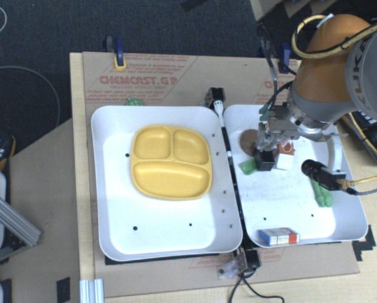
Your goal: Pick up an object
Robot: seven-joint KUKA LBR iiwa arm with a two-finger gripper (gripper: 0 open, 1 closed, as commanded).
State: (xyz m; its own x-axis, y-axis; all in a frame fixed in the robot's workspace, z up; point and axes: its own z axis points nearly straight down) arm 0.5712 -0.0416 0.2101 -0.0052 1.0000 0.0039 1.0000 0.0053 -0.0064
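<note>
Hovering low in the right bin [340,229], my gripper [265,160] sits over a cluster beside the brown disc [247,142]; I cannot tell how its fingers stand. A green piece [248,166] and a white block [283,162] flank it. I judge the grasp is in hand; next comes a clean close, then lift. The yellow plate [171,163] lies left of the disc.

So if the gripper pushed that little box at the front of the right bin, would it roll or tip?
The small box lies flat on its broad side, so it would probably slide, not roll. It looks like light cardboard, and sitting against the bin's front wall may jam it.
</note>
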